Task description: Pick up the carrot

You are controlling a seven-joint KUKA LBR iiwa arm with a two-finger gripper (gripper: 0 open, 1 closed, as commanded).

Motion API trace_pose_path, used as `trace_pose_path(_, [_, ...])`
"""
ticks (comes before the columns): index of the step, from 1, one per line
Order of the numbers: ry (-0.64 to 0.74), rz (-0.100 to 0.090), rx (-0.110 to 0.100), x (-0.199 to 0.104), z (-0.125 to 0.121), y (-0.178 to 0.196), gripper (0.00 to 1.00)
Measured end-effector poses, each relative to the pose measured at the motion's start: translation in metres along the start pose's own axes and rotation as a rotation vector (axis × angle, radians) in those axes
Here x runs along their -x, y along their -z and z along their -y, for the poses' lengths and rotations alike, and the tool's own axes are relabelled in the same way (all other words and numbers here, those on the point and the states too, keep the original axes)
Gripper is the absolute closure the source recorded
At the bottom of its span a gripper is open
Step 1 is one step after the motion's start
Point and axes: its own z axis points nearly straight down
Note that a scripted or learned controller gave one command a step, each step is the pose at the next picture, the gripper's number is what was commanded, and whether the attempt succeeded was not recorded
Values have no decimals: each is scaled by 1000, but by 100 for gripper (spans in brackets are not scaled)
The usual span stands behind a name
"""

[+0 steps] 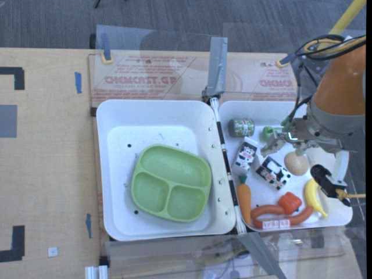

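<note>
The carrot is orange with a small green top. It lies lengthwise against the left wall of the right bin, near that bin's front corner, its green end pointing away from the front. My gripper hangs over the middle of the right bin, just above a beige egg-shaped object. It is well to the right of the carrot and farther back, and nothing of the carrot is in it. The grey wrist and orange band cover the bin's back right part.
Close to the carrot lie a red sausage, a red-orange piece and a banana. Two cow-patterned toys, a green can and a small green item sit farther back. The left bin holds a green divided plate.
</note>
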Motion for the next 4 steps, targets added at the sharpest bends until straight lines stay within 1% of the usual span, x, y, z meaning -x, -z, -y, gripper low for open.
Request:
trace_pose_path(1, [148,2,2,57,66,-106,0])
trace_pose_path(3, [150,1,2,56,66,-106,0])
trace_pose_path(4, [-80,4,10,117,-23,-51,0])
